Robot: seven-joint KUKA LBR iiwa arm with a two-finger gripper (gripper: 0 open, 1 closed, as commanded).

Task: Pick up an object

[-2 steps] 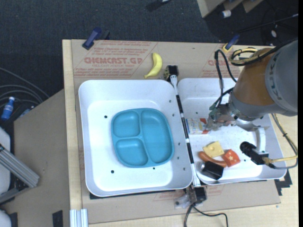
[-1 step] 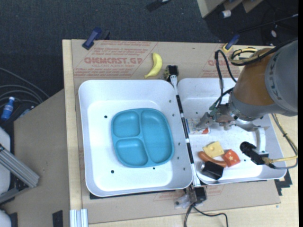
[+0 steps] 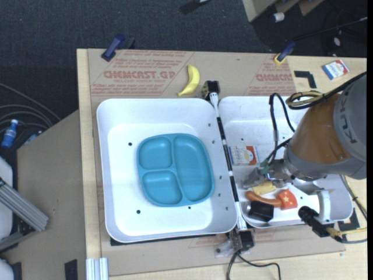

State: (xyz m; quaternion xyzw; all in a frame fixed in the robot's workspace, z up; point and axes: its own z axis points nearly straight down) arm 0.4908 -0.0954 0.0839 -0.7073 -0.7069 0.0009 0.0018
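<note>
Black block [image 3: 260,213] at right bin's [image 3: 245,112] front edge, orange-red pieces [image 3: 278,199] just behind, gripper [image 3: 269,171] directly over that pile (jaw state unreadable), so approach is straight down

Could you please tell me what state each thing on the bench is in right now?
Blue three-compartment plastic plate: flat in the left white bin, nothing on it.
Yellow toy banana: on the bench board behind the bins.
Small white packet: flat in the right white bin.
Red toy piece: lying in the right bin, below the arm's wrist.
</note>
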